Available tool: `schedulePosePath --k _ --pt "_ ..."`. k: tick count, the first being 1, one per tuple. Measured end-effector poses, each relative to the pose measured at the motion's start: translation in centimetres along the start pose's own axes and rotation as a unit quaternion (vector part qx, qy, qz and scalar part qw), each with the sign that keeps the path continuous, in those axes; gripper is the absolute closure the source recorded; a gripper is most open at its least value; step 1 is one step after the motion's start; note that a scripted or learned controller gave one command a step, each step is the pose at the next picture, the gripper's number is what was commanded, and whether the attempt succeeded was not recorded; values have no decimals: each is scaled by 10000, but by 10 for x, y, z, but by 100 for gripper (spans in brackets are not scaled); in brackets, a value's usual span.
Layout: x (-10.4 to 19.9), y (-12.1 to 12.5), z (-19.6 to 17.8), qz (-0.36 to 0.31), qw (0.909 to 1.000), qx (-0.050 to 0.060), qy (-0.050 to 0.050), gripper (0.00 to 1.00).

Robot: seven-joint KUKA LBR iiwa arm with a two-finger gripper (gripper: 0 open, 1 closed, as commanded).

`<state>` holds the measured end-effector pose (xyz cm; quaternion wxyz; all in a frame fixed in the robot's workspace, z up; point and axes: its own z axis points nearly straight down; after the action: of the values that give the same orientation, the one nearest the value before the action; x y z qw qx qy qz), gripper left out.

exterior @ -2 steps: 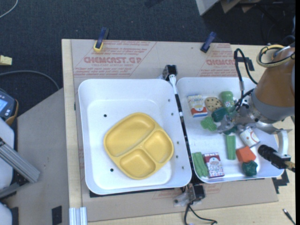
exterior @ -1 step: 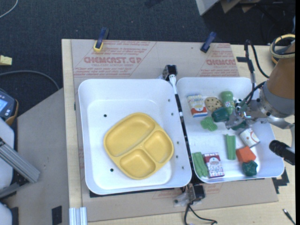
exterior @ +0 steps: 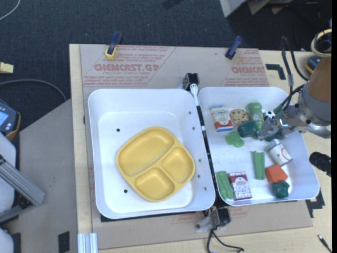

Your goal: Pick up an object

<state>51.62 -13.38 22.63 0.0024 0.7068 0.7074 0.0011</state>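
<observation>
I'm seeing the yellow divided plate [exterior: 156,164] sitting alone in the left bin [exterior: 100,141], while the toy pieces are lying in the right bin [exterior: 310,178]. The gripper [exterior: 269,126] is hovering near that bin's far right edge, over a dark green piece [exterior: 248,130]; I'm judging nothing lifted yet.

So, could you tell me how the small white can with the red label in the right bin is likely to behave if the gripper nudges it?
The white can lies tilted on its side, so it would probably roll. It looks small and likely light, sliding easily on the bin's smooth floor.
</observation>
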Motion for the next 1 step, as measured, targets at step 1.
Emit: schedulePosePath --k 1 --pt "53 5 10 -22 10000 35 21 100"
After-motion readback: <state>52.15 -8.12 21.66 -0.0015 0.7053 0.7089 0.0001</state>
